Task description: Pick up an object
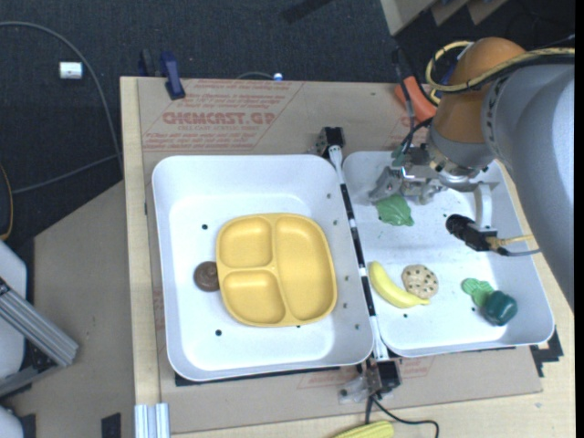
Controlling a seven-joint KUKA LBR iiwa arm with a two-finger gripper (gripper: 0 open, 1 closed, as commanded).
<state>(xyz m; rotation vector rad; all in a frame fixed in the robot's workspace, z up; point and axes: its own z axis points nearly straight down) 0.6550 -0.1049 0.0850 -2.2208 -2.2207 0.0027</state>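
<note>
My gripper (394, 192) hangs over the far left part of the right bin (456, 340), reaching in from the right. A crumpled green leafy piece (396, 213) sits directly under its tip, touching or nearly touching it. I cannot tell whether the piece is gripped or just lying on the bin floor. Nearer the front of the same bin lie a yellow banana (392, 286), a speckled cookie (420, 281) against it, and a green and teal toy (493, 304) at the right.
The left bin (182, 199) holds a yellow divided plate (274, 269) with a brown disc (207, 276) tucked at its left edge. The grey arm covers the right bin's far right corner. A ridge where the two rims meet divides the bins.
</note>
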